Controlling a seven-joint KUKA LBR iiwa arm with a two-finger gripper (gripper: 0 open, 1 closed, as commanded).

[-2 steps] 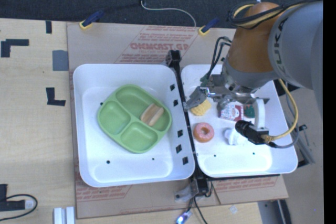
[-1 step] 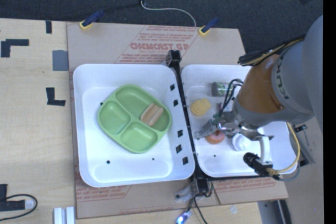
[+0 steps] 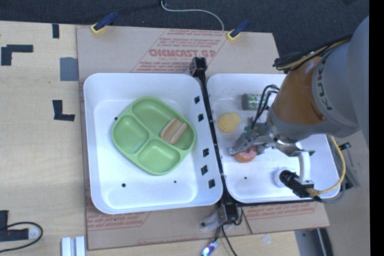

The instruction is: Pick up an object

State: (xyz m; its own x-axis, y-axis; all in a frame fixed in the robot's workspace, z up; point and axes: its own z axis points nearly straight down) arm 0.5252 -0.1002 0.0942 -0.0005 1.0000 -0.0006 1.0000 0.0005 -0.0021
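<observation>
In the right bin (image 3: 264, 192) a small red and orange object (image 3: 245, 157) lies near the middle-left. My gripper (image 3: 246, 145) hangs directly over it, its metal tip touching or almost touching the object's top edge. The arm's grey body and orange band (image 3: 297, 102) reach in from the right and hide the bin's right half. A round yellow object (image 3: 228, 123) sits just above and left of the gripper. Further back lies a small green and grey packet (image 3: 251, 101).
The left bin (image 3: 99, 129) holds a green divided plate (image 3: 141, 138) with a tan bun-like piece (image 3: 174, 130) in its right compartment. A black divider (image 3: 207, 129) runs between the bins. A black fitting with a yellow cable (image 3: 295, 183) hangs near the right bin's front.
</observation>
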